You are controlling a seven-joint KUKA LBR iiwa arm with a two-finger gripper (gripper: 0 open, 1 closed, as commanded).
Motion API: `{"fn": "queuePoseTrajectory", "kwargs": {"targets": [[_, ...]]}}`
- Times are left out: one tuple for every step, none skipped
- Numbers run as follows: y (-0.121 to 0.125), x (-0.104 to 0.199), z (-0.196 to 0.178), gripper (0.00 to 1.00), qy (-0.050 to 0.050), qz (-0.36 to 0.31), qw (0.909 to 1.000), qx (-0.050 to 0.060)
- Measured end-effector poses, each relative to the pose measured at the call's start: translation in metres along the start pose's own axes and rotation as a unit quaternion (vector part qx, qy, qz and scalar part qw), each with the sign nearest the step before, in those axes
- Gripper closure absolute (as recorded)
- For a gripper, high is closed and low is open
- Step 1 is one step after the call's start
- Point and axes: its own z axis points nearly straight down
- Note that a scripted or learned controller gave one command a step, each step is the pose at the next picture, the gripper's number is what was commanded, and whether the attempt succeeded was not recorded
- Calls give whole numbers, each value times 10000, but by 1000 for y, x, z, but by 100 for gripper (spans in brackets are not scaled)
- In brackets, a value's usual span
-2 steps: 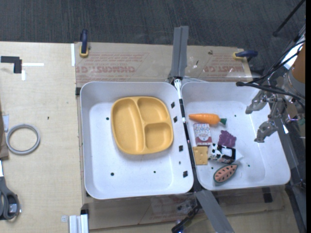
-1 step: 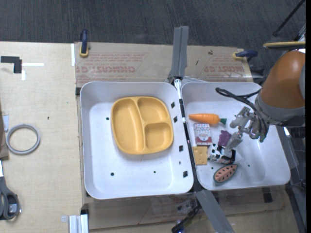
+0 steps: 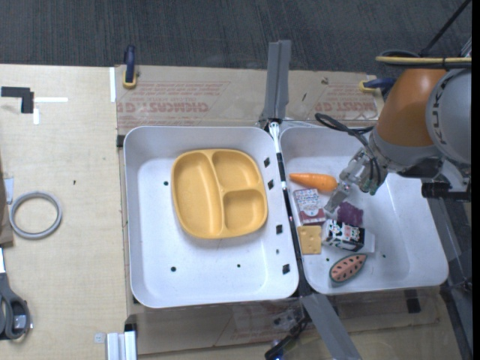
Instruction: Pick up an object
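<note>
The right bin (image 3: pixel 397 257) holds several small objects: an orange carrot (image 3: pixel 313 180), a pink-and-white packet (image 3: pixel 307 205), a yellow cracker square (image 3: pixel 310 239), a purple piece (image 3: pixel 349 214), a black-and-white carton (image 3: pixel 344 235) and a red-and-grey oval piece (image 3: pixel 347 268). My gripper (image 3: pixel 343 194) reaches in from the right and hangs low over the bin, between the carrot and the purple piece. Nothing shows between its fingers.
In the left bin (image 3: pixel 150 261) lies a yellow divided plate (image 3: pixel 219 193). A grey divider bar (image 3: pixel 277 81) runs between the bins at the back. On the bench to the left are a grey tape ring (image 3: pixel 33 214) and scissors (image 3: pixel 13 313).
</note>
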Motion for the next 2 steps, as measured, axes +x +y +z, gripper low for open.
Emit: {"fn": "queuePoseTrajectory", "kwargs": {"targets": [[1,0,-10,100,-17,-22,10000,3],[1,0,-10,0,-16,-19,10000,2]]}}
